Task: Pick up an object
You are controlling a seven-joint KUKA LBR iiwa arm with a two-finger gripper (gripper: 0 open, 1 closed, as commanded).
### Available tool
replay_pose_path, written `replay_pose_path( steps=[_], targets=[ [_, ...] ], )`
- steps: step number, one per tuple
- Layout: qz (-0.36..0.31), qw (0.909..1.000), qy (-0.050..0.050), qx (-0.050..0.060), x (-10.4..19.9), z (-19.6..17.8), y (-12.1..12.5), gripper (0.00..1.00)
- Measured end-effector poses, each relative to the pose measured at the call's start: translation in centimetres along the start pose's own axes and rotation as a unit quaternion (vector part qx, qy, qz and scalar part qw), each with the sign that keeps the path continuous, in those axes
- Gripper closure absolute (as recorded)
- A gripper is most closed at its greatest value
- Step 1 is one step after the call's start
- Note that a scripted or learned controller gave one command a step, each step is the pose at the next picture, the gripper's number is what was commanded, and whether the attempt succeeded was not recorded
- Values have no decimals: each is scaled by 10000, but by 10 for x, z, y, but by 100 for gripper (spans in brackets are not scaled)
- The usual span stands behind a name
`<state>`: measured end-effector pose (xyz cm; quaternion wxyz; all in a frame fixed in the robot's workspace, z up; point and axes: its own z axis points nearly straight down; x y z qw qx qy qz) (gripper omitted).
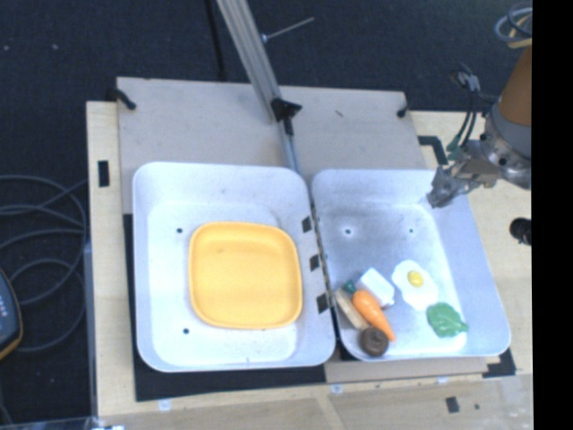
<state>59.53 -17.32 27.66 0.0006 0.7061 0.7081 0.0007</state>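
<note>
**Arm poised at the right bin's far corner, objects untouched**

We begin at the left. The left bin [157,195] holds a yellow square plate [244,274], lying flat near its centre. A metal pole [253,56] slants down from the top edge to the point where the two bins meet.

In the right bin [376,204] we record a cluster of objects at the near end. A brown round piece [374,341] sits at the near rim, touching the tip of a toy carrot [372,310]. A white block [376,286] lies just beside the carrot's far end. To its right lie a toy fried egg [414,281] and a green leafy piece [445,319], near each other.

The arm enters from the right, its orange band at the frame edge, the wrist angled down and leftward. The gripper [440,193] sits over the right bin's far right corner, well apart from the cluster. We cannot tell how it is set; nothing is seen in it.
</note>
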Motion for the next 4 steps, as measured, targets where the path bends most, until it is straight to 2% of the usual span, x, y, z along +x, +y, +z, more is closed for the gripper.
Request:
replay_pose_path(
  steps=[2,3,4],
  targets=[
    [-1,10000,1,9,104,28,8,100],
    [-5,10000,4,5,153,25,20,100],
    [-8,10000,3,8,214,30,18,100]
  ],
)
